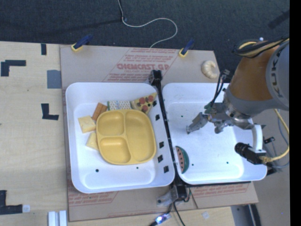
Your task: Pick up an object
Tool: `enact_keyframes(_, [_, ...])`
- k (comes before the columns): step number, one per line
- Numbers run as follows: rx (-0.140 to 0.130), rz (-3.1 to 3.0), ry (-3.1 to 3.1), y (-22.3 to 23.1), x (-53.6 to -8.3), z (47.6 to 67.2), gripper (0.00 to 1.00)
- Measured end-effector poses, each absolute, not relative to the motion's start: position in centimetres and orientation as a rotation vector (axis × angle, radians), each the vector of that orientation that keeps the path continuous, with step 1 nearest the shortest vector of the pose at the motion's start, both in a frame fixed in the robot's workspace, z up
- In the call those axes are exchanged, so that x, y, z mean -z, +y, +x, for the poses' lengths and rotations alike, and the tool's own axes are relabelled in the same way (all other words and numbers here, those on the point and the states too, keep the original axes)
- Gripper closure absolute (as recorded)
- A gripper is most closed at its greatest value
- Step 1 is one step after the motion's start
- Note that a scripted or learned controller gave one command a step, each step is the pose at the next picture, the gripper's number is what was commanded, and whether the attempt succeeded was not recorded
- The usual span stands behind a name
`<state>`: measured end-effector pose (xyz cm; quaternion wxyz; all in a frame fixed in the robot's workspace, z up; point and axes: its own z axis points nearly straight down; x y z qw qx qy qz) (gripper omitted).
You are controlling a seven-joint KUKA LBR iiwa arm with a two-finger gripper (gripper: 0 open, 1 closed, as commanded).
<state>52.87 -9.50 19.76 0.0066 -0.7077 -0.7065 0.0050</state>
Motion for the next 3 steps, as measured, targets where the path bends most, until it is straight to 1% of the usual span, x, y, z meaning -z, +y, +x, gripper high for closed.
enact_keyframes(1, [-0.002,-2.219,-2.222,-9.5,-20.5,53.2,0.0])
enact_keyframes(2, [-0.007,-2.217,-2.218,-10.2,-15.7,52.6,0.0])
enact_keyframes(3, [-0.007,-2.217,-2.218,-10.2,-11.2,52.1,0.0])
